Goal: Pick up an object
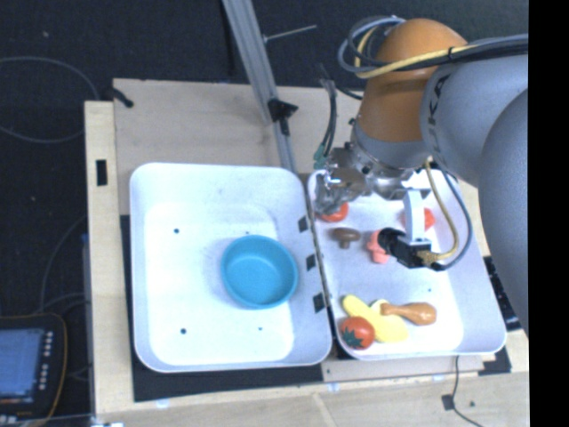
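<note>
Fingers (331, 196) sat too blurred to read; gripper (332, 199) hovered over red piece (334, 210) beside the bin wall (313, 212), risking a snag.

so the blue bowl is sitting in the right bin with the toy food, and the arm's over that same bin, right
Not quite. The camera view shows the blue bowl in the left bin, alone. The toy food, such as the tomato, lies in the right bin, and the arm is over that one.
</note>
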### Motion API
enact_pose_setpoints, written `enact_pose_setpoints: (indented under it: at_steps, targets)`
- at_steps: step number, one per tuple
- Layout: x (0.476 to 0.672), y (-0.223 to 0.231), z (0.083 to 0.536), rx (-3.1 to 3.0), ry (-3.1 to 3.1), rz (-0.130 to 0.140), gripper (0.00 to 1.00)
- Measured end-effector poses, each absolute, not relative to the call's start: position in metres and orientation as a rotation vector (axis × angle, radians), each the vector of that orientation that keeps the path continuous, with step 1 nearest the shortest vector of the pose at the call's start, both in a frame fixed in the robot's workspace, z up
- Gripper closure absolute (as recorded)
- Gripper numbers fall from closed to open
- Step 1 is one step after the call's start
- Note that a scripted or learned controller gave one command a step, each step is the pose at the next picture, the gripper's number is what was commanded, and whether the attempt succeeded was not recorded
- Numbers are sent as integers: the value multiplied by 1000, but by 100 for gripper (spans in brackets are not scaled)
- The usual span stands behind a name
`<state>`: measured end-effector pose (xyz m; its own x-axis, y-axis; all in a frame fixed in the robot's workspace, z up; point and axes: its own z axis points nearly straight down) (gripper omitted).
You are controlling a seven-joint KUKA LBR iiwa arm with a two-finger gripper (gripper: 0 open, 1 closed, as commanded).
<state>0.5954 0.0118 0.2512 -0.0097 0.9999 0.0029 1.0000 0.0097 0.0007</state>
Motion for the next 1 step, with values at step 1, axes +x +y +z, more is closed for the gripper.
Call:
enact_pose_setpoints:
  at_steps: [1]
  targets:
    - [629,53,243,-2211,-2230,-1,100]
